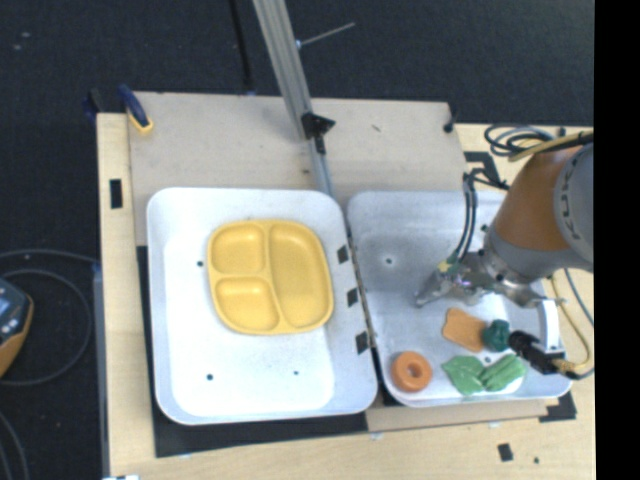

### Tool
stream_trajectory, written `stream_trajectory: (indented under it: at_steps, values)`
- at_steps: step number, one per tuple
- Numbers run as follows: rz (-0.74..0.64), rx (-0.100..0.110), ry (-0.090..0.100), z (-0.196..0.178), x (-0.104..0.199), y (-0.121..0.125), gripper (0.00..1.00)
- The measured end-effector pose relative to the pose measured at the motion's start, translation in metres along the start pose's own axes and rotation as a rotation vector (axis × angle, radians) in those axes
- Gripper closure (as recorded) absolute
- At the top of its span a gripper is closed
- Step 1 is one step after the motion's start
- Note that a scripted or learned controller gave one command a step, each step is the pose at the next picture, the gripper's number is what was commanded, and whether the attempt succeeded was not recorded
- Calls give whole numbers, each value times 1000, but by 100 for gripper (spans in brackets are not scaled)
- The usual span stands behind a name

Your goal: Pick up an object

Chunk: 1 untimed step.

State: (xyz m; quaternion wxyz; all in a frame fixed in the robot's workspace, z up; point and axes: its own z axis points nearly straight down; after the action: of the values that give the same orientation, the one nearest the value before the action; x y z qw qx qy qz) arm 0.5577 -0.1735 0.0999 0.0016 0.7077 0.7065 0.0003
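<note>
Camera view: we count one yellow three-compartment plate (270,276) in the left bin (175,368); in the right bin (400,238), one orange ring (411,370), one orange flat piece (463,328), one dark-green piece (496,335), two light-green pieces (485,374); gripper (440,286) low over bare floor beside them, its state we cannot tell.

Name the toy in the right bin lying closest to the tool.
The flat orange piece, just below the tool. The orange ring and green pieces lie further towards the bin's near edge.
</note>
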Motion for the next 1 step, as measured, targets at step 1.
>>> stream_trajectory:
  at_steps: [1]
  values:
    - [2,-7,1,-14,0,2,100]
